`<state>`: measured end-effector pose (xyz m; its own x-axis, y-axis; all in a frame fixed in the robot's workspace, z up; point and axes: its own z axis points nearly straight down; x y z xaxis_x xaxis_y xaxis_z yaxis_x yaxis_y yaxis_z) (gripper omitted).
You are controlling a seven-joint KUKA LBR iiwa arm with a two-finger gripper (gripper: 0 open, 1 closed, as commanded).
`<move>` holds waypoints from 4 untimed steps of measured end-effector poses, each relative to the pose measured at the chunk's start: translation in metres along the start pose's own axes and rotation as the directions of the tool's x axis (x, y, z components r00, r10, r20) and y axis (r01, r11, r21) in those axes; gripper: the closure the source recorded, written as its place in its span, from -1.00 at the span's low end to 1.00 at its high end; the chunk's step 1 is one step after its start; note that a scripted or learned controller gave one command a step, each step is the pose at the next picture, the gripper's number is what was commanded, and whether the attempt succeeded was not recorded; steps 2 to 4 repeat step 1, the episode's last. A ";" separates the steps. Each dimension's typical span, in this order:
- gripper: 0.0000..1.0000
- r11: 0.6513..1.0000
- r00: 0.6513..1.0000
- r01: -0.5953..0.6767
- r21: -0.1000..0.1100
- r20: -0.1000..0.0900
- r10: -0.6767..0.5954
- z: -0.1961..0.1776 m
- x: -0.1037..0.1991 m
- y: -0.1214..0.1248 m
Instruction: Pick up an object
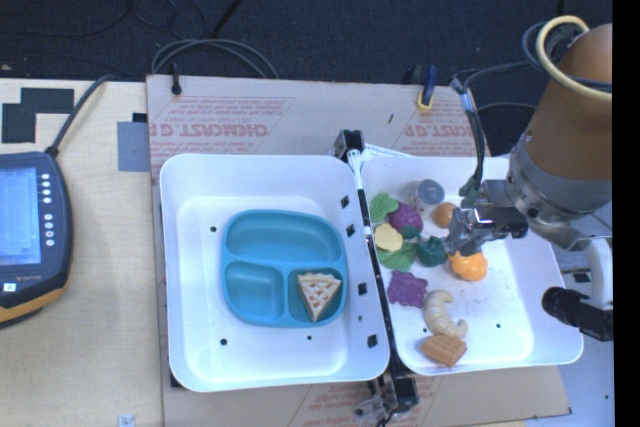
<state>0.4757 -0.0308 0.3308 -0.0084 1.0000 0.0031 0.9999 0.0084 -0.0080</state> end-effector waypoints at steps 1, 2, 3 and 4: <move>1.00 1.000 1.000 -0.004 -0.001 0.002 0.004 0.029 0.045 0.000; 1.00 1.000 1.000 -0.004 -0.001 0.002 0.004 0.029 0.045 0.000; 1.00 1.000 1.000 -0.004 -0.001 0.002 0.004 0.029 0.045 0.000; 1.00 1.000 1.000 -0.004 -0.001 0.002 0.004 0.029 0.045 0.000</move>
